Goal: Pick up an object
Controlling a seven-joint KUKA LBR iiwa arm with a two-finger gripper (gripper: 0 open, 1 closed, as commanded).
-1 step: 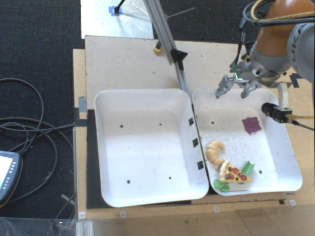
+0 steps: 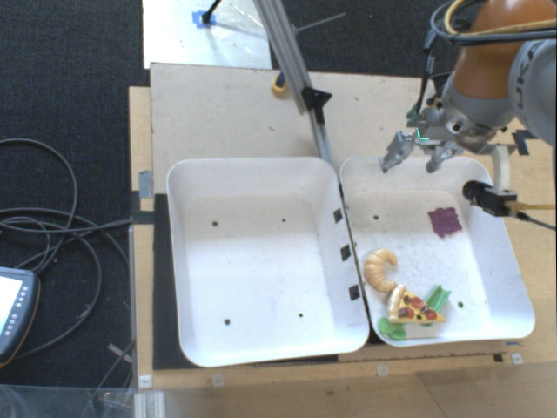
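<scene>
Hovering with fingers spread and nothing between them, the gripper [image 2: 416,154] sat over the right bin's [image 2: 505,273] far rim. Candidates — purple piece [image 2: 446,222], croissant [image 2: 380,269], pizza slice [image 2: 414,306] — lay well apart from it. Risk: croissant and pizza crowded, so a grasp could slip.

two bins [image 2: 261,177], one croissant [image 2: 380,269], one pizza slice [image 2: 414,306], one purple piece [image 2: 446,222]

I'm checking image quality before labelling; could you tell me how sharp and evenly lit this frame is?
Camera view: lighting is soft and even, with only faint shadows along the right bin walls; the croissant, pizza slice and purple piece read clearly; the gripper is slightly soft; no strong glare on the left bin.
</scene>
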